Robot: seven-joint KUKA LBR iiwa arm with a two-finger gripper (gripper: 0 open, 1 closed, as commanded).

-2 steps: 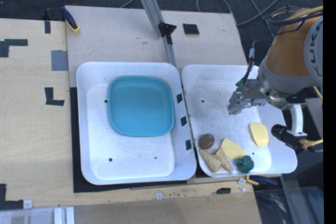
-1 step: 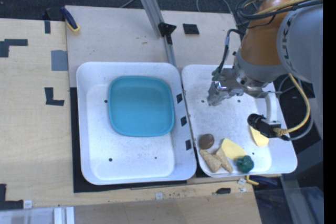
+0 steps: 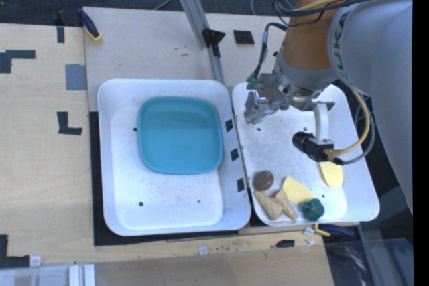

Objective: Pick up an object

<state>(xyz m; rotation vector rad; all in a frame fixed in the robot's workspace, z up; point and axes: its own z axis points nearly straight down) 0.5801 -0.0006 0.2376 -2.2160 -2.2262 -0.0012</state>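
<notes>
1. The two-finger gripper [image 3: 256,109] hangs over the upper left of the right shallow white bin [image 3: 348,211]; whether it is spread or pressed together, I cannot tell.
2. Pickable pieces cluster at the bin's near edge: a round brown disc [image 3: 263,179], a pale yellow wedge [image 3: 296,190], a tan chunk [image 3: 273,205] and a small dark green lump [image 3: 312,209].
3. The disc looks easiest: approach from above, straddling it.
4. No legible writing.

plate [image 3: 179,134] in left bin [image 3: 114,104], end effector [image 3: 258,106] over right bin [image 3: 358,201]
</notes>
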